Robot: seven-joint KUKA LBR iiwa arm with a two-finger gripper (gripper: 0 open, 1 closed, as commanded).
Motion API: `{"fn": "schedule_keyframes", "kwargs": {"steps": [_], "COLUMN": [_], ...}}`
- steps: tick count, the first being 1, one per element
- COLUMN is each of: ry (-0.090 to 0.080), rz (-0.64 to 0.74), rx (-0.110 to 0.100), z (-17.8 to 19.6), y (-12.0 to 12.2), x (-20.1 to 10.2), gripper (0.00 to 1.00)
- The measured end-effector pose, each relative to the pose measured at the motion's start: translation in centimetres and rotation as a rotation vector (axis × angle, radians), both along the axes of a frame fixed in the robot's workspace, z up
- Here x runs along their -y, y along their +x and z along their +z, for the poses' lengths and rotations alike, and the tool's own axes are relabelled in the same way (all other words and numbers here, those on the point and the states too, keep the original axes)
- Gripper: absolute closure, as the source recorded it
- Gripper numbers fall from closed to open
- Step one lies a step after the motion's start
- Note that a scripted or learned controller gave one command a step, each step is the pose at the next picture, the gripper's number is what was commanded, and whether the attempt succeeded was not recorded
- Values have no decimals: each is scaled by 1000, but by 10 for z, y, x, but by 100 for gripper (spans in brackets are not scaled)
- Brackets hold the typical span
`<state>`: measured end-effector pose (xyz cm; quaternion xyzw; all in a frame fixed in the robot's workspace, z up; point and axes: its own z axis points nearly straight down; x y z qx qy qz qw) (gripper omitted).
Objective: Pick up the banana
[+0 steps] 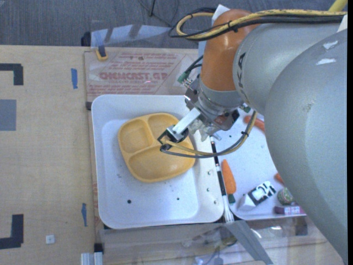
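Observation:
My gripper [212,127] hangs under the orange wrist band, above the wall between the two bins [205,173] and close to the right edge of a yellow divided plate [144,148]. The wrist and the big grey arm cover its fingers from above. The plate lies in the left bin [105,159], and the compartments I can see hold nothing. The arm hides much of the right bin.
In the right bin lie an orange carrot [228,181], a thin black pen [217,167], a black-and-white object [261,193], a second orange piece [257,123], a small greenish item [285,195] and a purple one [288,209]. A wooden bench [44,148] stretches left.

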<state>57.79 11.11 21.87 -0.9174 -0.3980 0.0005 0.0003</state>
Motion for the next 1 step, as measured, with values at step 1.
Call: {"fn": "schedule_keyframes", "kwargs": {"steps": [1], "ry": [0], "rz": [-60], "rx": [0], "z": [85], "y": [56], "x": [53], "gripper": [100]}}
